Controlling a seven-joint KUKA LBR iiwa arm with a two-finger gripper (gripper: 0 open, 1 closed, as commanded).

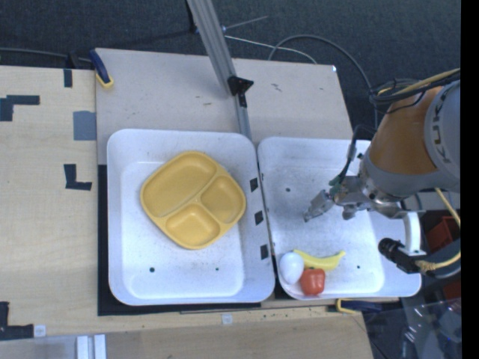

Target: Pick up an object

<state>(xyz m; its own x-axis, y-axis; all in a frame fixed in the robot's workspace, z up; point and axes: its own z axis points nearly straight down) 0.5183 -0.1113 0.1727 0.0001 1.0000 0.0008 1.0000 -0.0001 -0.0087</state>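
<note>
The hand (pixel 318 208) hangs over the middle of the right bin (pixel 299 163), its fingers parted a little with nothing between them, on an arm (pixel 408 144) that reaches in from the right. A yellow banana (pixel 323 259), a white egg-shaped ball (pixel 290 267) and a red pepper (pixel 313 280) sit bunched together at the bin's near edge, touching one another and apart from the hand. In the left bin (pixel 123 200) on the same surface (pixel 45 200) lies a yellow tray with three compartments (pixel 193 199).
</note>
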